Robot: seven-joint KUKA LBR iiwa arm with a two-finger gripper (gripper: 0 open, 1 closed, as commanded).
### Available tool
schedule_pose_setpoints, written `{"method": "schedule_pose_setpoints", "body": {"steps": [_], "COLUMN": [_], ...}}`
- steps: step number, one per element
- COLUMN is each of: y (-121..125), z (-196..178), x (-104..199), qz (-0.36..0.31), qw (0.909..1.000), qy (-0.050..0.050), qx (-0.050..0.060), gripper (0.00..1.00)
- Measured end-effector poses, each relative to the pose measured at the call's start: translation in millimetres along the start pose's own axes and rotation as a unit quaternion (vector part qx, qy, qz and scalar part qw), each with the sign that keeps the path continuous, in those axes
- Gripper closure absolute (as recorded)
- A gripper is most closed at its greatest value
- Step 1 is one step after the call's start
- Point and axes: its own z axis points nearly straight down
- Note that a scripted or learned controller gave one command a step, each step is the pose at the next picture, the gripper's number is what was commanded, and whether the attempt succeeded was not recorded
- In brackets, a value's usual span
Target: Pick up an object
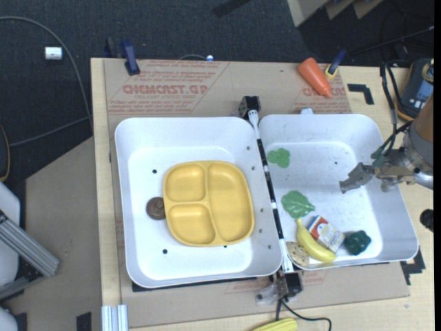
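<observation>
My gripper (pixel 355 178) hangs over the right side of the right bin (pixel 324 133), with nothing seen in it. Below and left of it lie a banana (pixel 314 244), a red and white carton (pixel 326 232) and a dark green object (pixel 357 241), all near the bin's front edge. A green leaf-shaped piece (pixel 298 203) lies to the gripper's left and a smaller one (pixel 279 158) sits near the bin's left wall. A speckled round piece (pixel 298 254) lies under the banana's end.
The left bin (pixel 138 150) holds a yellow divided plate (pixel 208 204) with a brown round thing (pixel 156 207) at its left edge. An orange object (pixel 315 78) lies on the bench behind the right bin. A blue clamp (pixel 129 56) sits at the bench's back left.
</observation>
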Motion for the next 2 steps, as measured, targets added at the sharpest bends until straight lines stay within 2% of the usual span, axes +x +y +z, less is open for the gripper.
{"method": "schedule_pose_setpoints", "body": {"steps": [1, 2], "y": [-21.7, -21.5], "z": [132.3, 122.9], "x": [56.9, 56.6], "qz": [0.000, 0.001], "qw": [1.0000, 1.0000], "qy": [0.000, 0.000], "qx": [0.000, -0.001], "gripper": [0.00, 1.00]}}
